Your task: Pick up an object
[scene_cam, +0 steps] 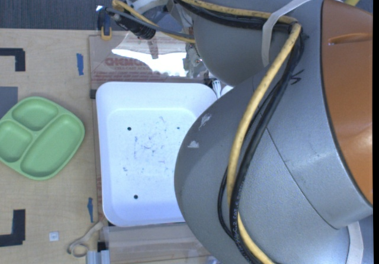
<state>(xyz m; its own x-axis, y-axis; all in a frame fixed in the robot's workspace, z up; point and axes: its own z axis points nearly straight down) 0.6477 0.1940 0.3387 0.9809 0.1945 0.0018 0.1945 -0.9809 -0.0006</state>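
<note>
Grey arm (pixel 278 132) over white bin (pixel 142 138) | green tray (pixel 38 137) — left | end effector state — cannot tell

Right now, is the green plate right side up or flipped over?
Right side up. The green plate lies flat on the bench, its three hollow sections facing up.

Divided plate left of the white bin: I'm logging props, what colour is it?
Light green divided plate, seen best in the camera view.

Place: a robot lab.
Evidence: the grey arm (pixel 284 138) loomed over a white bin (pixel 142 138); blue tape marks (pixel 79 63) dotted the wooden bench (pixel 47 50).
</note>
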